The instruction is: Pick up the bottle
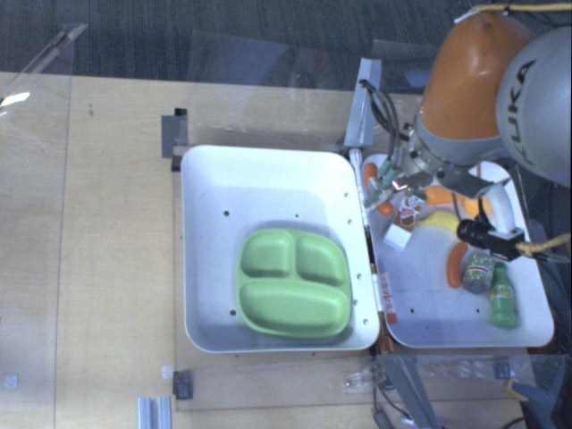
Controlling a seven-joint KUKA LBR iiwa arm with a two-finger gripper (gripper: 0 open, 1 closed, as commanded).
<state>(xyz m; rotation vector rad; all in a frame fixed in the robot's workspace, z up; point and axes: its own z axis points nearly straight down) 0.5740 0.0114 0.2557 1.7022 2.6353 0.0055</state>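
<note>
A divided tray [293, 283] is lying in the left bin [206, 239], while a bottle [502, 298] is lying in the right bin [420, 315].

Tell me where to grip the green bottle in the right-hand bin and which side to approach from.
Grip the green bottle across its body, coming from above. It seems to lie flat near the right bin's front right corner, its upper end against a can, so the lower body looks the freer part.

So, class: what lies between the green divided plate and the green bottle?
In the camera view, between the green divided plate and the green bottle lie the two bins' adjoining rims, then bare white floor of the right bin.
</note>
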